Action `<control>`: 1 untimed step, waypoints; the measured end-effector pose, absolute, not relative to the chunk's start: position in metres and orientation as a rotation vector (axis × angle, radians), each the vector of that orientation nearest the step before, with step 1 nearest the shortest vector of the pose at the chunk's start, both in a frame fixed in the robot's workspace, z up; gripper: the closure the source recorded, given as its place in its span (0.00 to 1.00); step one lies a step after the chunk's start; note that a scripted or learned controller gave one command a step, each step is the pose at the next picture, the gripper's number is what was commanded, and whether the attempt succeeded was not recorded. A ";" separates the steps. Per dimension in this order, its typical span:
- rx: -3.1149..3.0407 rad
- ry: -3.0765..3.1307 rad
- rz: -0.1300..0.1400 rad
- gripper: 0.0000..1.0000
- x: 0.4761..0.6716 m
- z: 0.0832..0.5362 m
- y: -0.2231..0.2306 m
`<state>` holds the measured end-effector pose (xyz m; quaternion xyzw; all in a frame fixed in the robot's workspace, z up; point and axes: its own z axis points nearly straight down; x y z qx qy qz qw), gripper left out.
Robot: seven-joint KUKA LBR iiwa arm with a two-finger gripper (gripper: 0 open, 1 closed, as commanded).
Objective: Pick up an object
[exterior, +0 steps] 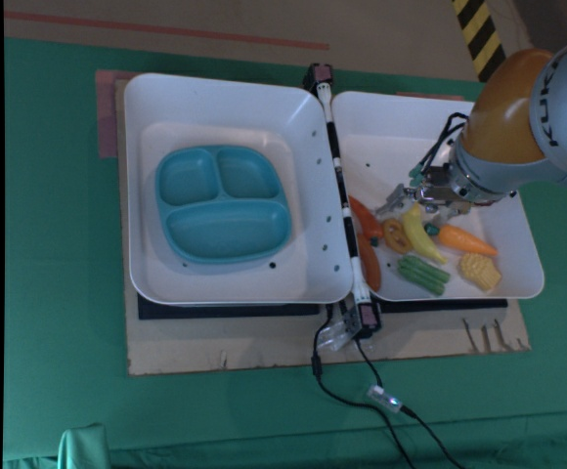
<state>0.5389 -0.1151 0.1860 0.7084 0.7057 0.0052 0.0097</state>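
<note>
Gripper (408,197) low over the right bin (518,279), directly above the toy food pile. Banana (420,233) just at 5 o'clock of the fingertips, orange slice (396,235) at 6 o'clock, carrot (464,239) at 4 o'clock. Cannot tell whether jaws released or clenched: too small and dark. Left bin (147,106) bearing a blue divided plate (224,204). Arm cut off at 3 o'clock.
</note>
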 end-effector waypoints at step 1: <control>2.211 2.195 0.024 1.00 0.541 0.199 -0.116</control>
